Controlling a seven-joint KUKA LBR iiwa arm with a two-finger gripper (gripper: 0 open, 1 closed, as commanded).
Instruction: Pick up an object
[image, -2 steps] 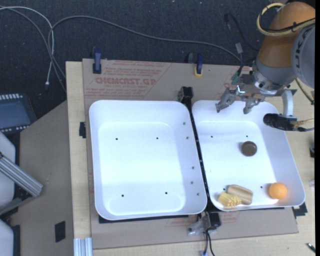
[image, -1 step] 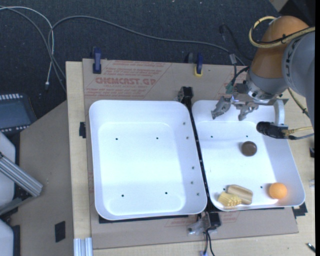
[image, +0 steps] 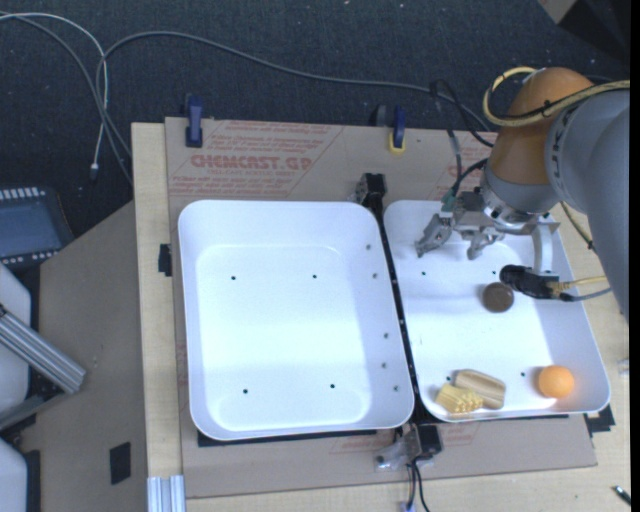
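The end effector (image: 455, 238) hangs over the far left part of the right bin (image: 440, 330), its two fingers spread apart with nothing between them; under it there is bare white floor. The arm (image: 585, 150) behind it comes in from the right, its orange band just above the wrist.

By my reading, the step in hand is the approach: nothing is gripped, and no object lies under the fingers. The nearest candidate is a small brown round object (image: 497, 297), near the end effector and a little toward the front right of it, resting by itself on the bin floor. To take it, the end effector needs to shift that way until its spread fingers straddle the object, then go down and close. Being round and low, it may roll or slip out if the fingers meet it off centre.

Further out, along the bin's front edge, a tan block (image: 481, 384) lies touching a yellow ridged piece (image: 458, 401), and an orange ball (image: 556, 382) sits apart in the front right corner. The pair lying together would be harder to grip singly, and the ball is close to the wall. Nothing stands between the end effector and the brown object.

The left bin (image: 280, 320) lies alongside, rim to rim with the right one, both on a printed board on the bench (image: 150, 300).
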